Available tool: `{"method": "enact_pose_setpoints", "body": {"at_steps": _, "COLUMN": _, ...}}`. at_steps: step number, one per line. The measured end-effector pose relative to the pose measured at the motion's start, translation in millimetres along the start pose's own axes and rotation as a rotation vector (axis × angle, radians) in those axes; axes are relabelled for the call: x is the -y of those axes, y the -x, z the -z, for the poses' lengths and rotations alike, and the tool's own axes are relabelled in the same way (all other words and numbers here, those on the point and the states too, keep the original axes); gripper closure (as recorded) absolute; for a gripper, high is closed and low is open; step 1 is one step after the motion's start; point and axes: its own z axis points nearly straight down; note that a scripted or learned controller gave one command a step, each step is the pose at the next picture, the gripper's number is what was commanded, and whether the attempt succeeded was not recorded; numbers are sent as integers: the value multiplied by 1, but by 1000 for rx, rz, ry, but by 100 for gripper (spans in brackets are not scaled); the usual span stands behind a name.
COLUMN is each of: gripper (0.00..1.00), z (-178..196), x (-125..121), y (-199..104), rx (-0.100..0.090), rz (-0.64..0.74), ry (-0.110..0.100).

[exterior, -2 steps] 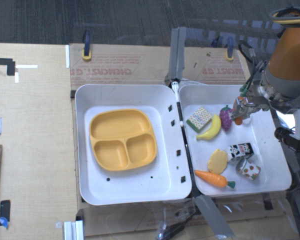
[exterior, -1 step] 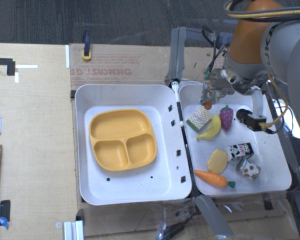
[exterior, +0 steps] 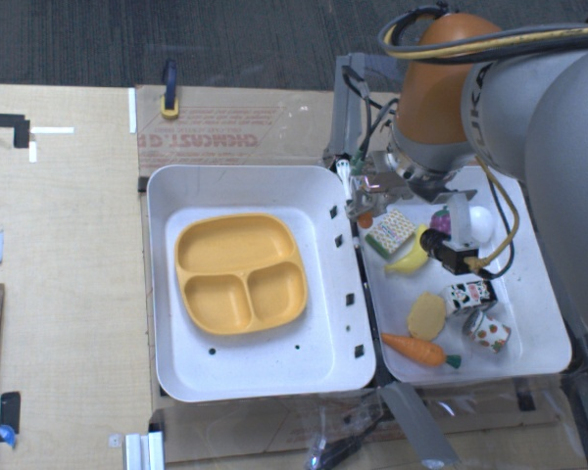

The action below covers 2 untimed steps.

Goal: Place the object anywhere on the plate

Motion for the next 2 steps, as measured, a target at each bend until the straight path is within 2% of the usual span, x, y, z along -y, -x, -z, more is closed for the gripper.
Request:
{"method": "enact_pose_setpoints", "body": {"at_steps": 1, "gripper": 100, "z": 32, "x": -21, "y": -69, "rx": 1, "rz": 12, "ry": 2}}
{"method": "enact_pose_setpoints", "body": {"at_steps": 2, "gripper": 100, "z": 8, "x": 28, "y": -145, "rx": 1, "rz": -7, "ry": -1}}
